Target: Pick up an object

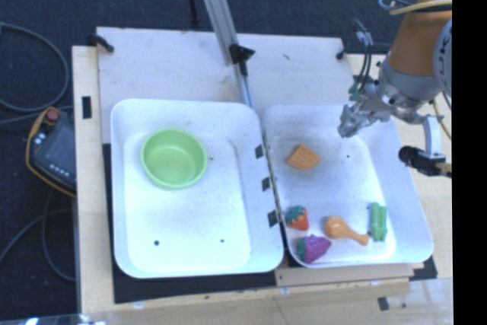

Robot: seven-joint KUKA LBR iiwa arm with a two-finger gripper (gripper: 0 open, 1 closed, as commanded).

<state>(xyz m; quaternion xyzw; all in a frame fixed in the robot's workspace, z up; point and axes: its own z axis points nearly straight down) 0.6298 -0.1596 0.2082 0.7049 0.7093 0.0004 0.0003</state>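
The right bin [396,186] holds an orange wedge-shaped piece [303,157] near its upper left. Along its front lie a red strawberry [297,218], a purple grape bunch [313,246], an orange drumstick [344,230] and a green vegetable [377,221]. My gripper [349,124] hangs over the bin's upper right part, to the right of and a little above the orange wedge, apart from every object. Nothing shows beneath its tip.
The left bin [129,240] holds a light green bowl [174,157]. A metal pole [217,4] slants up from the back between the bins. A pendant [53,148] lies off the bench to the left.
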